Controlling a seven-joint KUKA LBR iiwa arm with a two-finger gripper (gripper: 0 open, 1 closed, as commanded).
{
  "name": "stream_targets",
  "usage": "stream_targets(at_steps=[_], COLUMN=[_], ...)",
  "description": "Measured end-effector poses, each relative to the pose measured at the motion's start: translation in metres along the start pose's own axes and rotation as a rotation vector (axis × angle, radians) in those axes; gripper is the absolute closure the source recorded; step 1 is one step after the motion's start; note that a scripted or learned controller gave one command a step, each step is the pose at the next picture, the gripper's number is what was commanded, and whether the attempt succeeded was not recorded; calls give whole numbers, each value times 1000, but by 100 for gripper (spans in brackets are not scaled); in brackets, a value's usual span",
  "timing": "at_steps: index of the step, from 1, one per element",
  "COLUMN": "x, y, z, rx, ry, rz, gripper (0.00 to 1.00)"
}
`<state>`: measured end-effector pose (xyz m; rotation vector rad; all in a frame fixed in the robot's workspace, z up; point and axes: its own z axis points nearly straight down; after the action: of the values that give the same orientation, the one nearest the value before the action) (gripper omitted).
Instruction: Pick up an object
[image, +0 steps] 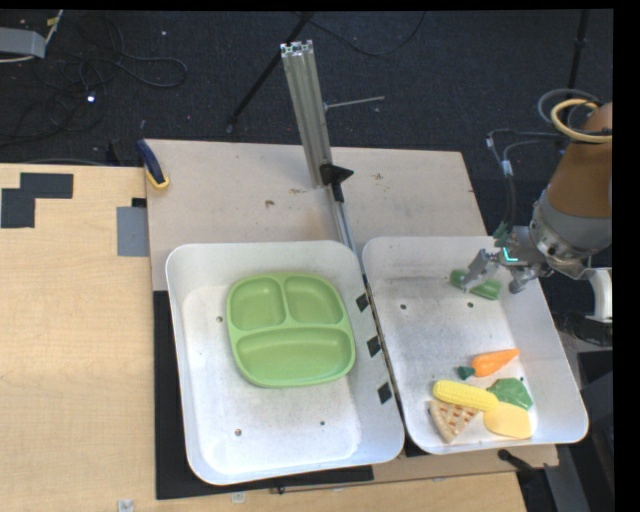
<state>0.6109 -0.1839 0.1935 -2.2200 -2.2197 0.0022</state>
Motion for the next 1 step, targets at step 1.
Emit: stream_targets(at_steps=[1], x=[0], y=[0], z=[-1], rx=[-2], ry=[0], rz=[0], gripper=[0])
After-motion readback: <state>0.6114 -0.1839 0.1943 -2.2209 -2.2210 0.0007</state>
